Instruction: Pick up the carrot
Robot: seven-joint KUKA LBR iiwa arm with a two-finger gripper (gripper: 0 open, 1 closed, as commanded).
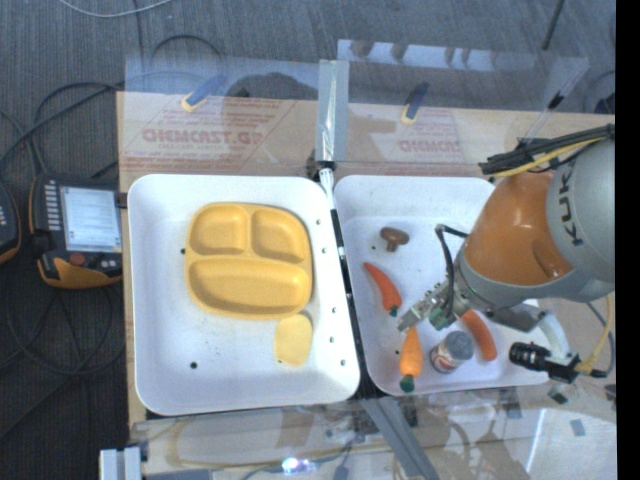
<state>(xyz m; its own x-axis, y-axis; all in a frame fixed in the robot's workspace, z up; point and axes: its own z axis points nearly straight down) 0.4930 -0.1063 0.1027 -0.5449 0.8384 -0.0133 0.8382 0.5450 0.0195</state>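
Looming largest at the right is the grey arm (590, 218), its orange band (515, 233) just above the wrist; part of a dark brand name, "KU", reads on the grey shell.

Below the wrist, the claw (432, 308) hangs over the middle of the right bin (440, 193). How far it is open cannot be told, and nothing can be seen gripped in it.

Just below the claw lies the carrot (410, 353), orange with a green end pointing toward the bin's near edge, close to the claw but apart from it as far as can be judged. Left of the claw lies a red pepper (383, 285), slanted. Right of the carrot stands a small can (453, 351) with a grey lid, and beside that lies a second orange-red piece (480, 335), partly under the wrist. Farther up the bin sits a small brown mushroom (394, 236).

Across the divider, the left bin (150, 268) holds a yellow divided tray (248, 260) and, touching or nearly touching its lower right corner, a pale yellow block (294, 339).

Behind the bins the table (230, 133) shows faint red mirrored lettering that cannot be read. At the far left a handheld control pad (80, 226) with a lit screen rests on the floor among black cables (60, 318).
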